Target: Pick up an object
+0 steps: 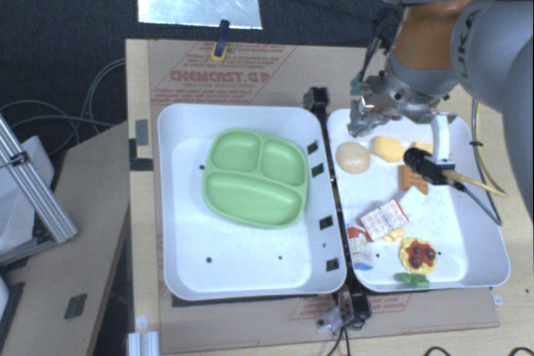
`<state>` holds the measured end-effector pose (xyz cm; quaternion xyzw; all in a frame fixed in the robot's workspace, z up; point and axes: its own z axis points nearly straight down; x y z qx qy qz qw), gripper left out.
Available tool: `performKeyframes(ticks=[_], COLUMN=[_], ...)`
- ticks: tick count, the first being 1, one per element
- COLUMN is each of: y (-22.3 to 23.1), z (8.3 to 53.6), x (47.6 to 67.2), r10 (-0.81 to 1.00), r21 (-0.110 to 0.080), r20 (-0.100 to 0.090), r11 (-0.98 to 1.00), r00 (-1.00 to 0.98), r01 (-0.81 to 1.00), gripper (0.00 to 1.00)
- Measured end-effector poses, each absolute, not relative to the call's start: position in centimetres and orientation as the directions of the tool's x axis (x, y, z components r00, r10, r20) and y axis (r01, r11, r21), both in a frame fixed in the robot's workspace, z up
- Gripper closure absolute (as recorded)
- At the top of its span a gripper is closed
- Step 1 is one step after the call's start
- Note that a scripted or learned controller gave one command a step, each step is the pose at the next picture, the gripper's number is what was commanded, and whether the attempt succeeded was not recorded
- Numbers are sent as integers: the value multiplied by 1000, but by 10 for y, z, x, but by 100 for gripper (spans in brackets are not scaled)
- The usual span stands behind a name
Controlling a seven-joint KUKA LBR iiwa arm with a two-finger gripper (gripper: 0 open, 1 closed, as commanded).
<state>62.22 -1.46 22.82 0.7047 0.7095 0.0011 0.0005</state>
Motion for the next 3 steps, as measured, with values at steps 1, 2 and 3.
performKeyframes(ticks=[1,2,3], y=[-32,-23,-24], z=[219,235,235], x=[611,616,618], r10=[1000,1000,1000], r21=[0,2,3], r20=[-1,1,1], r11=[0,5,5], r00=[0,-5,-5], r01=[1000,1000,1000], gripper=[100,100,100])
